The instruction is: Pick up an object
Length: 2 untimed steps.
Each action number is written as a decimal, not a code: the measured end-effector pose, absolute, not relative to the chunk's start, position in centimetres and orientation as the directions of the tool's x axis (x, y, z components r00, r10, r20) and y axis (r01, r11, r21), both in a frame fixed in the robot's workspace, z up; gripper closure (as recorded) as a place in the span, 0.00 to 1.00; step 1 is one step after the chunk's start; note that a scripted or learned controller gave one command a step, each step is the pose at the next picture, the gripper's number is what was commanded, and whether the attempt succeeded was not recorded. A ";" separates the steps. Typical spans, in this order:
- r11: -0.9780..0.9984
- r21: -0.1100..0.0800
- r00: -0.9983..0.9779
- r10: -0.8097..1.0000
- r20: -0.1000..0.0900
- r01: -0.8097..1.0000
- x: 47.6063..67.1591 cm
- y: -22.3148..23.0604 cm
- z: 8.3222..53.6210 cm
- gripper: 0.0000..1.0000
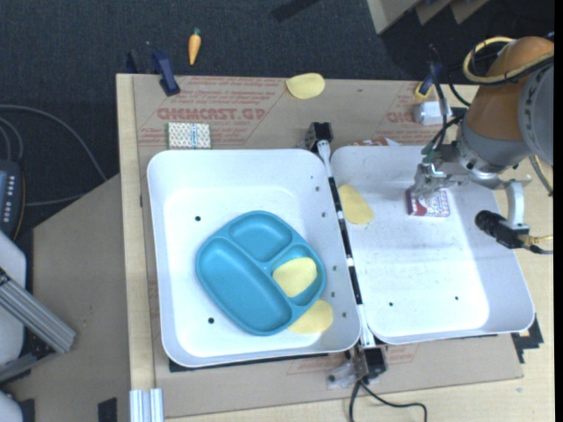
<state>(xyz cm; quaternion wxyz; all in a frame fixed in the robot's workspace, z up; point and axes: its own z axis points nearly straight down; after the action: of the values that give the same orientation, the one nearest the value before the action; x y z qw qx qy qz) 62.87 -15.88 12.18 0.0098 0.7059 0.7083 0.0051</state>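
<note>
Hand [430, 179] low in right bin [457, 310], near its far edge, directly over red-and-white packet [430, 204]; grip state can't tell, packet not seen held. Yellow piece [354, 205] lies at that bin's left edge. Left bin [176, 236] has blue divided tray [246, 275] w/ yellow piece [296, 274] in one compartment.

The robot arm [515, 104] is fat and round, grey with a big orange band near its top, has thin yellow and black cables looping around it, a black knob sticking out at one side, and a small silver metal gripper [433, 176] at its end.
</note>
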 end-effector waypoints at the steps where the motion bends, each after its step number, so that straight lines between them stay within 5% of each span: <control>1: 0.005 0.024 -0.004 1.000 -0.008 1.000 62.9 -15.9 13.2 1.00; 2: 0.004 0.023 -0.004 1.000 -0.008 1.000 62.9 -15.9 13.2 0.00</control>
<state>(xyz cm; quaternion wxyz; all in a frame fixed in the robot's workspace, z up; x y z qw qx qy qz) 62.92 -15.86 13.17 0.0109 0.7055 0.7086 0.0055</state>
